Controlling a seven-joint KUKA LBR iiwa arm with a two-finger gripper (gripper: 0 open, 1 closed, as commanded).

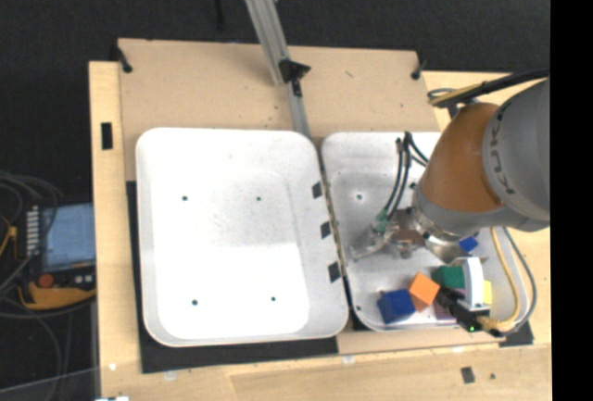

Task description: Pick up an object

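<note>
My gripper [393, 237] hangs low over the middle of the right bin [361, 168], and the grey arm with its orange band [459, 163] comes in from the right. Near the bin's front edge lie a blue block [396, 306] and an orange block [424, 289], side by side. A green object [454, 275] sits just right of them, and a small blue piece [468, 244] shows beside the wrist. All of these lie in front of and to the right of the gripper. Nothing is visible between its tips.
The left bin [157, 205] stands beside the right one, with black clips along the shared rim [326, 228]. A slanted metal pole [264, 10] rises behind the bins. Cables and a control box [60, 246] lie off the bench at the left.
</note>
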